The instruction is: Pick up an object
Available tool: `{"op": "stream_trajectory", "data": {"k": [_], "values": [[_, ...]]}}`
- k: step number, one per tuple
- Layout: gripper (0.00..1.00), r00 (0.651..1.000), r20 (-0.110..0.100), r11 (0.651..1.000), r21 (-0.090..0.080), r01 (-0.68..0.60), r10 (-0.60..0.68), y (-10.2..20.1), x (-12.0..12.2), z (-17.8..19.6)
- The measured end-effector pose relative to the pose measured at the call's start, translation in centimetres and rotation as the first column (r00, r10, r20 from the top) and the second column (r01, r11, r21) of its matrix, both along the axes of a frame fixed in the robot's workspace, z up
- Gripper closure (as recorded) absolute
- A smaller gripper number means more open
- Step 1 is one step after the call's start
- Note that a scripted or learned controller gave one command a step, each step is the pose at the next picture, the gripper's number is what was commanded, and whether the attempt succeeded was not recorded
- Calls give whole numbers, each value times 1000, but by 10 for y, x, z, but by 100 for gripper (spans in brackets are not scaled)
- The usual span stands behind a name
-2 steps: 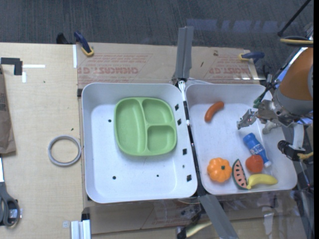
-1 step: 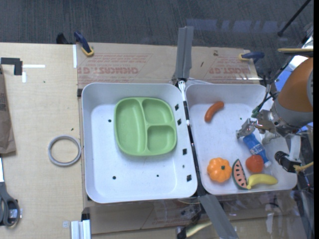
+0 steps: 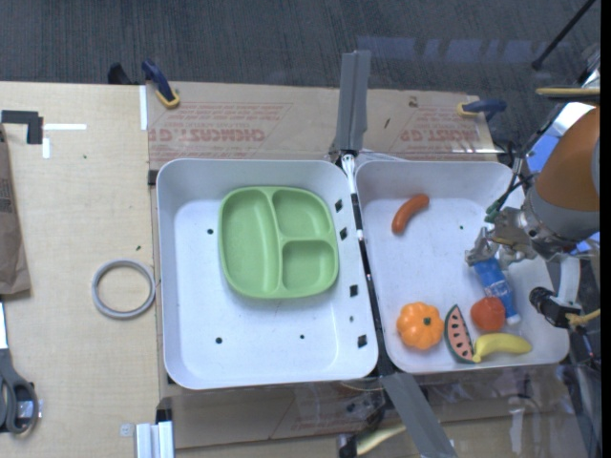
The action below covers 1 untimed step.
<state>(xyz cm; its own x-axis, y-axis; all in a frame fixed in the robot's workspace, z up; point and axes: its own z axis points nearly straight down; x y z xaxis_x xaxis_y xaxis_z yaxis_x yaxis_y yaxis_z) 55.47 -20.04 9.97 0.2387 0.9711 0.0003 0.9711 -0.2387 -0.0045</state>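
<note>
We note two white bins: the left bin [image 3: 181, 284] bears a green divided plate [image 3: 279, 242]. In the right bin [image 3: 434, 246] lie a pumpkin [image 3: 420, 325], a sausage [image 3: 410, 213], a watermelon slice [image 3: 459, 333], a banana [image 3: 502, 346], a tomato [image 3: 488, 314] and a blue packet [image 3: 495, 282]. The gripper [image 3: 492, 246] hangs just above the packet's upper end; we cannot tell its state.
</note>
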Motion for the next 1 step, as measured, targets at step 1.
{"op": "stream_trajectory", "data": {"k": [1], "values": [[100, 999, 3, 999, -2, 44, -44, 97, 59, 106]]}}
